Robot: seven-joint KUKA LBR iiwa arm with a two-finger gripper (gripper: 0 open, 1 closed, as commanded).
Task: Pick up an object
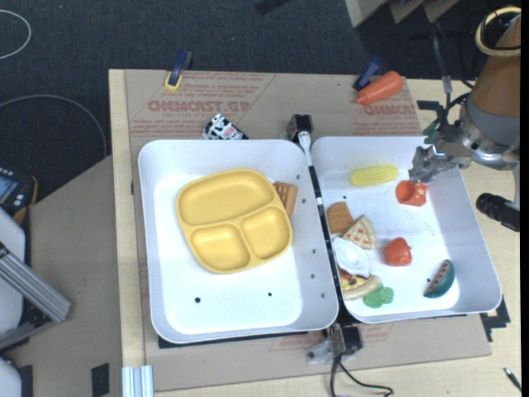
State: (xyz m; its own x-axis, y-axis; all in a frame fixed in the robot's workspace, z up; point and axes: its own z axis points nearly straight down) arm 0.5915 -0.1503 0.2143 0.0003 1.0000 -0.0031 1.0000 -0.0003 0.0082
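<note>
The arm (496,98) ran off the frame's right edge beyond the right bin (471,222). Its gripper (426,168) was too small and dark to read — a red piece (411,193) sat just under it, contact unclear. The yellow tray (234,219) hid part of a waffle-like piece (286,195).
</note>
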